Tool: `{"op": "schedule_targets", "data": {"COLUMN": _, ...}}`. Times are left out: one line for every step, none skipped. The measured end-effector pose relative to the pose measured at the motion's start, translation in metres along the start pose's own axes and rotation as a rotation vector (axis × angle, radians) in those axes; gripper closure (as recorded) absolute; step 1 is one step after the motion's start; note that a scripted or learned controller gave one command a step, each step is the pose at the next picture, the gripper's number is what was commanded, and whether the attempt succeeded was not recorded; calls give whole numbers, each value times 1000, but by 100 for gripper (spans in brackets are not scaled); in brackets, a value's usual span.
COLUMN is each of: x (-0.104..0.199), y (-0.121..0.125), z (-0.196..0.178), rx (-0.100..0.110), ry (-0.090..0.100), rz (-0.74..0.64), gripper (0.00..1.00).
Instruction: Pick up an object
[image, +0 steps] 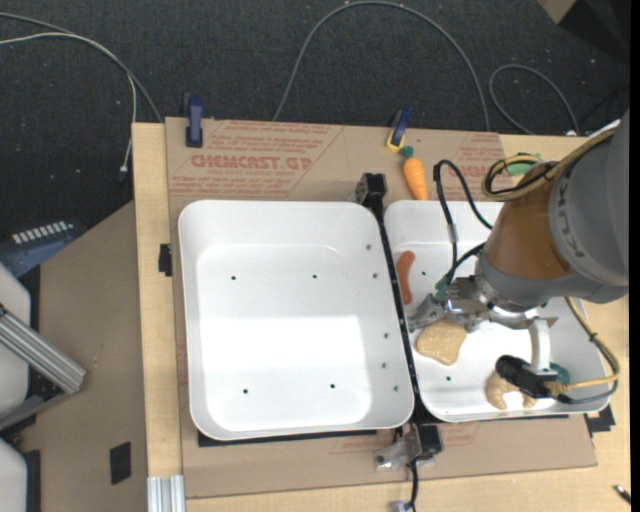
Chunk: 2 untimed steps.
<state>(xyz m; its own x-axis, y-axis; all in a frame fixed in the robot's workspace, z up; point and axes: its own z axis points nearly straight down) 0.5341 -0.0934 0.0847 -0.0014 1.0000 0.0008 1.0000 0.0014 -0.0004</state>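
Well, left of my gripper a red sausage lies by the white bin's wall. It may get in my way. Just under the gripper sits a flat tan piece. It looks light and crumbly, so I'd pinch its edges. I can't tell if the gripper is clenched.

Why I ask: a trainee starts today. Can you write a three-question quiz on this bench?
1. True or false: the carrot lies inside the right bin.
2. The sausage-shaped piece by that bin's left wall is: A blue, B red-orange, C green.
3. Fill in: the gripper hangs over the ___ bin, close above the tan piece.

Key: 1 false, it lies on the bench behind the bin; 2 B; 3 right.
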Motion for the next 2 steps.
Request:
{"op": "schedule_targets", "data": {"x": -19, "y": -16, "z": -110, "rx": -10, "ry": -2, "rz": 2, "gripper": 0}}
{"op": "schedule_targets", "data": {"x": 0, "y": -5, "z": 2, "rx": 3, "ry": 0, "rz": 0, "gripper": 0}}
